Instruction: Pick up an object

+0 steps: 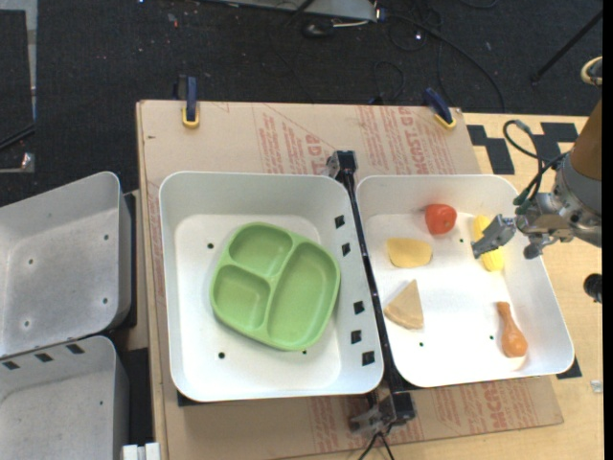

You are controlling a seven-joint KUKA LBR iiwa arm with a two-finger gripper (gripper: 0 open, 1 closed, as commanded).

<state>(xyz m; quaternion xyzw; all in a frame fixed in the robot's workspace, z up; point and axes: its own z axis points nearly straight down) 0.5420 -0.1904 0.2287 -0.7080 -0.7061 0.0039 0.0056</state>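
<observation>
The right bin (460, 372) holds several toy foods: a red tomato (441, 218), a flat yellow piece (409, 251), a tan wedge (406, 307), an orange drumstick shape (510, 331) and a small yellow item (492, 259). My gripper (504, 245) reaches in from the right, low over the bin's far right part. Its two fingers stand apart, open, one on each side of the small yellow item. That item is partly hidden under the left finger (481, 241). Nothing is lifted.
The left bin (182, 353) carries a green three-compartment plate (276, 284). A black divider (359, 266) runs between the two bins. Spare white bins (57, 247) lie off the bench at the left. Cables hang by the arm at the right.
</observation>
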